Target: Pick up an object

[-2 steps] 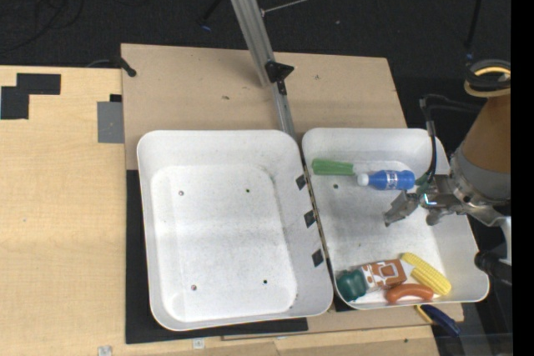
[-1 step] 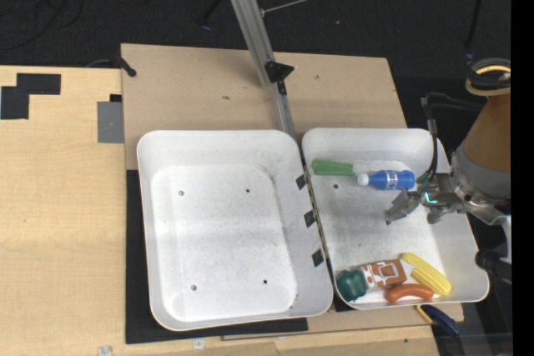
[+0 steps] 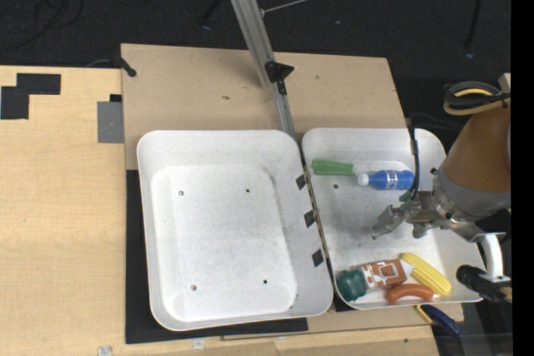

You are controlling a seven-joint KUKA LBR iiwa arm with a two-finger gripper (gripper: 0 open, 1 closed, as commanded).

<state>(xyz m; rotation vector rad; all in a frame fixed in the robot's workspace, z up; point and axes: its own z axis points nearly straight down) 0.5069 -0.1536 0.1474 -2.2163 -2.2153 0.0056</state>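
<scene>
Bench (image 3: 250, 87) of pale board, dark floor behind; fingers (image 3: 390, 223) apart, gripping nothing.

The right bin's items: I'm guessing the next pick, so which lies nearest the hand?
The blue bottle, lying on its side just above the hand. The corn and green handle lie farther off.

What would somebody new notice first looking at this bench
Probably the arm coming in from the right, its gripper hanging over the right bin. Next, the colours in that bin: a blue bottle beside a green stick at the back, and yellow corn at the front. The left bin is plain white.
</scene>
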